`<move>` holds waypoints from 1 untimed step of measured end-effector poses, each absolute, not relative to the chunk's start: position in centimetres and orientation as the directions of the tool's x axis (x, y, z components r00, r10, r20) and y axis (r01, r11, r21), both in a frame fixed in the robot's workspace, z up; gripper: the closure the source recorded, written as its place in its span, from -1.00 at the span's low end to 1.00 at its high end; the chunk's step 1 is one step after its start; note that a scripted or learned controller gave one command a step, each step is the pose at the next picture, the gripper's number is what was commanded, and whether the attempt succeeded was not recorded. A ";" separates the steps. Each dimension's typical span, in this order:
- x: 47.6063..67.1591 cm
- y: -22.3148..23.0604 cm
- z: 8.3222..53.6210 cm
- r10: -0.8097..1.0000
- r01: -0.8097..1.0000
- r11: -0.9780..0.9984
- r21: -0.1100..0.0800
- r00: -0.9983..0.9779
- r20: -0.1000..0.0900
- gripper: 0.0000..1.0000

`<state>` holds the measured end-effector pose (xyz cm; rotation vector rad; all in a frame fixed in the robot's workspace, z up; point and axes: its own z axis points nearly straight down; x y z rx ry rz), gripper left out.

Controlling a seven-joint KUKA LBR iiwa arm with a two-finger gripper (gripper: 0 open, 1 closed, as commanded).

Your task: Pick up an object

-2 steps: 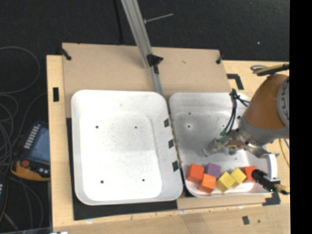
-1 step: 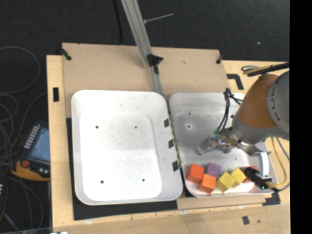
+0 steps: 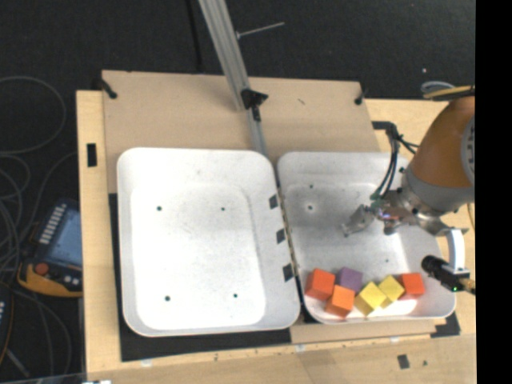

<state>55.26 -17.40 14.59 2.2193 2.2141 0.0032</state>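
Arm over the right bin, blocks untouched.
From my seat, the left bin (image 3: 200, 238) sat bare; in the right bin (image 3: 320, 178) the gripper (image 3: 360, 221) hovered mid-floor, its finger spread beyond my telling. The blocks (image 3: 364, 290) lay clustered at its six o'clock, along the near rim.

No readable text, label, brand, number or sign anywhere. Handheld unit (image 3: 62, 234) on the floor at far left shows rows of keys and a screen, too small and blurred to make out any characters.
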 end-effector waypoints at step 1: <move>53.9 -12.7 21.7 1.000 1.000 0.006 0.009 -0.006 0.000 -1.00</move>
